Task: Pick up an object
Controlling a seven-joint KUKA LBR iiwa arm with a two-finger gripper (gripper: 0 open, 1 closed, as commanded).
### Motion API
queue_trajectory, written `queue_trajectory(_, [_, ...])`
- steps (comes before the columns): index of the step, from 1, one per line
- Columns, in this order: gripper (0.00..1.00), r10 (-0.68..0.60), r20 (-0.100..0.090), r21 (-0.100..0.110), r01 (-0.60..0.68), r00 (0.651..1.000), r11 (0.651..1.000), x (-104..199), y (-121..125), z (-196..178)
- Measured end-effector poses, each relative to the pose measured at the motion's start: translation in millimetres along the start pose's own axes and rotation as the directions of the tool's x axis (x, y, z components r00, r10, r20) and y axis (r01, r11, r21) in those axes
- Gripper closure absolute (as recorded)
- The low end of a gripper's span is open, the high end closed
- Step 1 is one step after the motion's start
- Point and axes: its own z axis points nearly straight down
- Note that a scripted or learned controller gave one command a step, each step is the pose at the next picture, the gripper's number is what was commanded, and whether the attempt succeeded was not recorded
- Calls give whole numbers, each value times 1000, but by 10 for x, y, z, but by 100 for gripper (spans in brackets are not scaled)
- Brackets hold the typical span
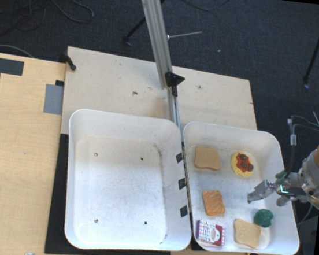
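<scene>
**Desk:** Where's the arm sitting?

**Me:** I have the jaws [257, 193] over the right bin [228, 134], close to its right wall, about halfway down that side. The grey fingers reach leftward into the bin. I see nothing between them, but whether they stand apart or together I cannot tell from this slant.

**Desk:** And the things to pick?

**Me:** All in the right bin. Nearest the jaws is a small green round piece [263, 217], just below them toward the front right corner; it is round, so I read no long axis. Touching or almost touching it, in that corner, lies a pale bread slice [247, 233], its longer side running roughly along the front wall. A red-and-white packet [210, 233] sits at the front wall near the left corner, long axis also along that wall. An orange-brown slab [214, 202] lies mid-bin, long axis running back to front, slightly tilted. Toward the back are a tan toast slice [207, 158] and a small round pizza [242, 164] side by side, apart.

**Desk:** Room to move?

**Me:** Bare floor lies between the slab and the jaws. The corner pieces crowd the walls. The left bin [118, 183] shares the middle divider, and the table [118, 83] shows bare behind both bins.
</scene>
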Motion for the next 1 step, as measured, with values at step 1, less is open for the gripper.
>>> queue_trajectory(1, [0,2,1,-5,-2,1000,1000,-5,7,-19])
